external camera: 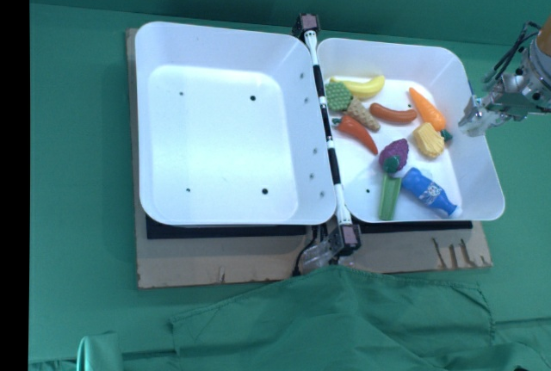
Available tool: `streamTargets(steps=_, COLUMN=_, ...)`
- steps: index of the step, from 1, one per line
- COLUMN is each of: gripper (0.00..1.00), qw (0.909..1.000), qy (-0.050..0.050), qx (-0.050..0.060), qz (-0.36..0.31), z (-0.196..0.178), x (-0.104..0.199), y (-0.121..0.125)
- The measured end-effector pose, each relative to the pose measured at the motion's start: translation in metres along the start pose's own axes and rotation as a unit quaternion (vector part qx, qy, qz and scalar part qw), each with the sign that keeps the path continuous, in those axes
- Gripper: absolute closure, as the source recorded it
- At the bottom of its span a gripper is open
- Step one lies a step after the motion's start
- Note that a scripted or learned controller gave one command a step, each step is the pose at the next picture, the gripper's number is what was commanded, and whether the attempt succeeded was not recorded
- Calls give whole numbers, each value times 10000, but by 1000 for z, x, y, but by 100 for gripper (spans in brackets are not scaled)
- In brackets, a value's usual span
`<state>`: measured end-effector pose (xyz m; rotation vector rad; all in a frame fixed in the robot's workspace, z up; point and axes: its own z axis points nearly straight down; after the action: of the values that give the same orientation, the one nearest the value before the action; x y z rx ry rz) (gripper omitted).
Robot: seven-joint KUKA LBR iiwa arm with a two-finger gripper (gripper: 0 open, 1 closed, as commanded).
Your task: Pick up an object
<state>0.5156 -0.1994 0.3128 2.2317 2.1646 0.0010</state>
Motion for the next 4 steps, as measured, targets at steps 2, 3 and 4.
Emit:
streamTargets(steps=2, gripper=100, qw=10000, qy=-35, qx=-33, qz=37, z=-22, x=-4, y=2)
streamTargets(steps=3, gripper=100, qw=10000, qy=-54, qx=-52, qz=57, z=-33, x=-6, y=3)
streamTargets(steps=4, gripper=100, qw=9999, qy=-71, qx=-69, qz=76, z=-44, x=-8, y=5)
